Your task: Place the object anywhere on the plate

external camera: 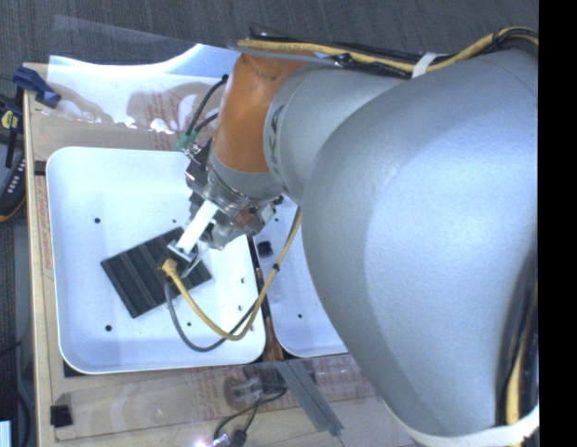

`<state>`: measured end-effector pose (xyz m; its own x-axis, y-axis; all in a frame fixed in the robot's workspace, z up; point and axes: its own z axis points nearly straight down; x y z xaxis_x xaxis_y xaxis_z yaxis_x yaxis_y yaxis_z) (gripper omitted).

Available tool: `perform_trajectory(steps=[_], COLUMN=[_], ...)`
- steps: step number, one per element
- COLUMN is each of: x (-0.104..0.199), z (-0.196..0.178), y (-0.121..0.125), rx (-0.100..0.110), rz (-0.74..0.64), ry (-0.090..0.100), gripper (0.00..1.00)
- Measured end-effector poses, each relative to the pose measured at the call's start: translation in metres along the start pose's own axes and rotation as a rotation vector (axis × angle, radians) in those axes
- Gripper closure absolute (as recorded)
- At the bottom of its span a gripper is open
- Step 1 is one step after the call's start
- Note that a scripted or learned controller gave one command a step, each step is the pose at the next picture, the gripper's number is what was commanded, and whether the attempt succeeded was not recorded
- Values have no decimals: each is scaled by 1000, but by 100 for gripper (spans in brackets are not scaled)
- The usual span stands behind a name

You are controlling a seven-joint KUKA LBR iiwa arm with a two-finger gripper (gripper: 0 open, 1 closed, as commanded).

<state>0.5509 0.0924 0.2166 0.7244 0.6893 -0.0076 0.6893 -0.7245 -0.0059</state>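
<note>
down low, fingers [181, 250] touch the black ridged plate [149, 273] (left bin [84, 170]).

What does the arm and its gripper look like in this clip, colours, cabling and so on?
The bulky arm has smooth, rounded matte grey shells, with an orange band above the wrist. Yellow and black cables run along its top, marked by a white tie. The two-finger gripper has a pale, whitish finger, and a yellow cable loops below it.

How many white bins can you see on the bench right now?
2. The left bin is in plain view, with a dark ribbed plate lying on its floor. The right bin sits beside it, mostly hidden under the arm.
</note>
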Motion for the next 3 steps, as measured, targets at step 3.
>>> perform_trajectory(steps=[3], x=[34], z=[-209], y=[-2], rx=[-2], rz=[171], ry=[7], gripper=[100])
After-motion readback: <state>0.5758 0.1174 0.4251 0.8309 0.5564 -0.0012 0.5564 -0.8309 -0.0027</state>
